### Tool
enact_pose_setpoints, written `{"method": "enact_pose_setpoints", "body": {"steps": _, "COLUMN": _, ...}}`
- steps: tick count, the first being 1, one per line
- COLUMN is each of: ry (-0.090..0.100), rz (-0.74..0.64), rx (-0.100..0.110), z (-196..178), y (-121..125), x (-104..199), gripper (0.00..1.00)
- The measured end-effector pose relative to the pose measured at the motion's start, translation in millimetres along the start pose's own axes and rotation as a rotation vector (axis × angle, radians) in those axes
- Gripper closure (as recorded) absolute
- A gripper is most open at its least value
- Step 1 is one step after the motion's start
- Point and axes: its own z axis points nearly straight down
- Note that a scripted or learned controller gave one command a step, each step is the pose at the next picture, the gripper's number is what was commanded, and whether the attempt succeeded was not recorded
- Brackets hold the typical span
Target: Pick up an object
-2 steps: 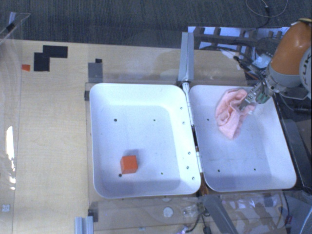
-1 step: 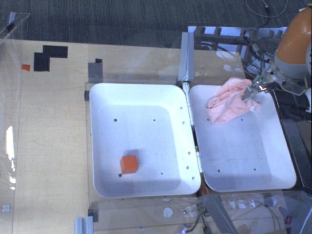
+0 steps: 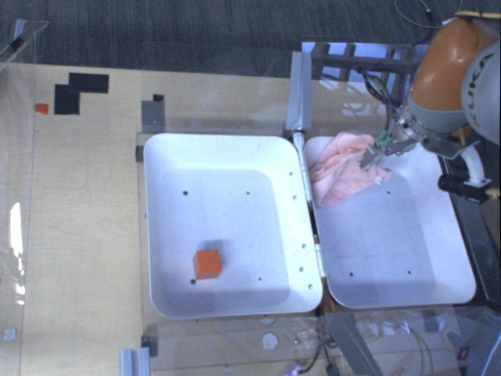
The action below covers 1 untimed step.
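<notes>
- The arm (image 3: pixel 454 69) reaches in from the right, over the far part of the right bin (image 3: pixel 407 288).
- The gripper (image 3: pixel 375 160) is down at the right edge of a pink cloth (image 3: pixel 340 175), touching it.
- How far the gripper is open cannot be told, nor whether any cloth is caught in it; the tips are small and dark against the folds.
- The cloth lies crumpled in the far left corner of the right bin, against the wall shared with the left bin (image 3: pixel 168 178).
- An orange cube (image 3: pixel 207 264) sits in the near part of the left bin, well apart from the gripper.
- On the bench (image 3: pixel 78 233), far left, lie a black shape (image 3: pixel 78 92) and a small orange mark (image 3: pixel 41 109).
</notes>
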Motion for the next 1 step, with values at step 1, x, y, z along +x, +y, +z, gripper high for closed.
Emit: {"method": "enact_pose_setpoints", "body": {"steps": 1, "ry": 0.0, "rz": 0.099, "rx": -0.002, "z": -21.3, "y": 42.4, "x": 109.7, "gripper": 1.0}}
